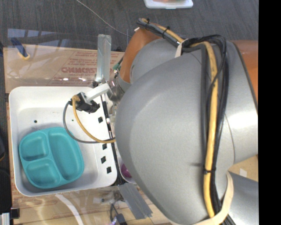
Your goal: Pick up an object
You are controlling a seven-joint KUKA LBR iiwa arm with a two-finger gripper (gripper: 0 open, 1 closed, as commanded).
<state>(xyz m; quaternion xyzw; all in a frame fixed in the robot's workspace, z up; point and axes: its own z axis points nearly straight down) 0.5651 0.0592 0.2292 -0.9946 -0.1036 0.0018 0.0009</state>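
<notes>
Because the grey arm [175,132] reaches in from the right and takes up most of the view, the right bin [119,176] is almost wholly hidden beneath it; just a thin white strip of that bin shows beside the left bin's wall. The left bin [44,105] lies in plain sight, though the wrist covers its far right corner. The gripper [104,52] sticks out past the far rim of the left bin over the printed brown sheet [66,66] on the bench, seen at such an angle that I cannot tell whether it is apart or together, and nothing is seen in its grasp. A teal divided tray [50,156] lies flat in the near left part of the left bin, well apart from the gripper; a purple sliver [124,170] peeks out at the arm's edge in the right bin, too little to identify; a white item [169,3] is cut off by the top edge.
</notes>
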